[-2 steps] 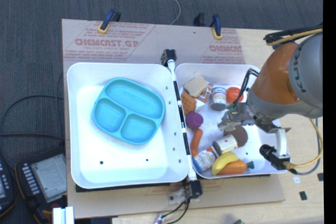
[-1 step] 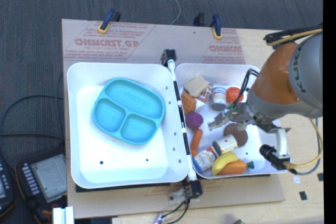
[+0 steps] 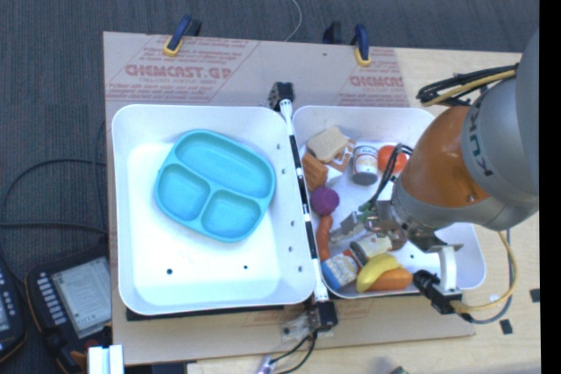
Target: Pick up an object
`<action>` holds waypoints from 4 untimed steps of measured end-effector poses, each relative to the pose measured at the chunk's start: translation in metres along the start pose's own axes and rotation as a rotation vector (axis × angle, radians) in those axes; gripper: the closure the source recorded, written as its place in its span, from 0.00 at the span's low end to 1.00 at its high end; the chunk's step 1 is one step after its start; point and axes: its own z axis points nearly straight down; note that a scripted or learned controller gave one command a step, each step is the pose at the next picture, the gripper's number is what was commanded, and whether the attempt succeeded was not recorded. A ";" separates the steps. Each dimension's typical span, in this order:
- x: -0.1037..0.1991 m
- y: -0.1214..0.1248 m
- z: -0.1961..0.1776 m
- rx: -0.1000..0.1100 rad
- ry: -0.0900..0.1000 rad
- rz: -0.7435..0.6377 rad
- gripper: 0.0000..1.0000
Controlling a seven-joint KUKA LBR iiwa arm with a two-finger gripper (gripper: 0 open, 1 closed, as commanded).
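Observation:
The right bin (image 3: 469, 271) holds a heap of toy food. A slice of bread (image 3: 329, 144) lies at its far left, with a small can (image 3: 365, 164) and a red-orange piece (image 3: 394, 158) beside it. Further forward are a purple plum (image 3: 325, 200) and an orange carrot (image 3: 324, 232). A yellow banana (image 3: 375, 268) rests on an orange piece (image 3: 399, 279) near the front wall. My gripper (image 3: 359, 230) hangs low over the middle of this bin, between the plum and the banana. I see nothing held in it.
The left bin (image 3: 140, 276) carries a blue three-compartment plate (image 3: 215, 185). A divider rail (image 3: 298, 188) runs between the bins. The arm's orange band (image 3: 438, 171) covers the right bin's right half. Clamps (image 3: 179, 32) grip the far board edge.

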 end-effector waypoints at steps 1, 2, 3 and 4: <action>0.001 0.002 -0.011 -0.003 0.003 0.000 1.00; 0.066 0.056 -0.141 0.015 0.009 -0.005 1.00; 0.065 0.056 -0.150 0.018 0.006 -0.005 1.00; 0.060 0.115 -0.124 0.019 0.007 -0.004 1.00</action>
